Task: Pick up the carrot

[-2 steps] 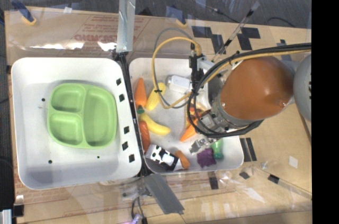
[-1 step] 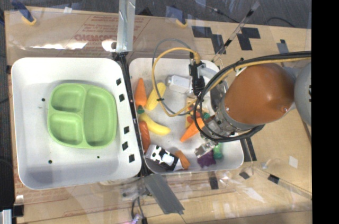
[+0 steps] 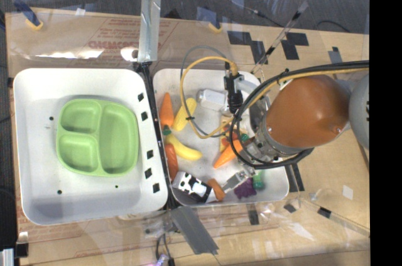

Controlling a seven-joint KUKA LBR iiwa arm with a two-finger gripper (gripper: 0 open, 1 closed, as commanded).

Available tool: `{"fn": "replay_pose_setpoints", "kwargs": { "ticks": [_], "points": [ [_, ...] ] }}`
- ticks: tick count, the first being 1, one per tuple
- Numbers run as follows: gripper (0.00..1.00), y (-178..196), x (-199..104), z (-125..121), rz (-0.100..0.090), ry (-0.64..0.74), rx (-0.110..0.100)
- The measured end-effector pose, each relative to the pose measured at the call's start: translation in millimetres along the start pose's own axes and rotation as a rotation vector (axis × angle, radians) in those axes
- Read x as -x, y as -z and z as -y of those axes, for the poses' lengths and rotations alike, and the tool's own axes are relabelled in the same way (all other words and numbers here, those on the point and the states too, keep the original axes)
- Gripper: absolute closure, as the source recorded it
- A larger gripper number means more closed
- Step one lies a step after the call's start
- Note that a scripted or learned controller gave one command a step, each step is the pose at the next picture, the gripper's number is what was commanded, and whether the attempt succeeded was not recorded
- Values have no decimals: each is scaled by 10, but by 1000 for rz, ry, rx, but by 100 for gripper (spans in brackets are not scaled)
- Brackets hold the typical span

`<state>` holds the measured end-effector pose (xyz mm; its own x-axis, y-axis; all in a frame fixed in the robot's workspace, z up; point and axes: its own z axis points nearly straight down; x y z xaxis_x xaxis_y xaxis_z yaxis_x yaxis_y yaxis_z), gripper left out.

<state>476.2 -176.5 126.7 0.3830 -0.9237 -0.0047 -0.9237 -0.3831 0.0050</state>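
Note:
An orange carrot (image 3: 166, 111) with a green stub at its near end lies along the left wall of the right bin (image 3: 207, 77). A second orange, carrot-like piece (image 3: 224, 157) lies tilted in the middle of that bin. My gripper (image 3: 241, 161) is low in the right bin, right beside this second orange piece and well to the right of the carrot at the wall. The arm's orange band (image 3: 308, 110) and its cables hide much of the gripper and the bin's right half.
Around the gripper lie two yellow bananas (image 3: 183, 149), a reddish piece (image 3: 171, 161), a black-and-white toy (image 3: 190, 186), a small sausage (image 3: 217, 189) and a purple toy (image 3: 245, 190). The left bin (image 3: 31, 133) holds a green divided plate (image 3: 98, 136).

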Motion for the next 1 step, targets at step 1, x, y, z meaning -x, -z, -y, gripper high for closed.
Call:
{"fn": "replay_pose_setpoints", "kwargs": {
  "ticks": [1],
  "points": [
    [0, -361, -245, 458, 0, 357, -3]
  ]
}}
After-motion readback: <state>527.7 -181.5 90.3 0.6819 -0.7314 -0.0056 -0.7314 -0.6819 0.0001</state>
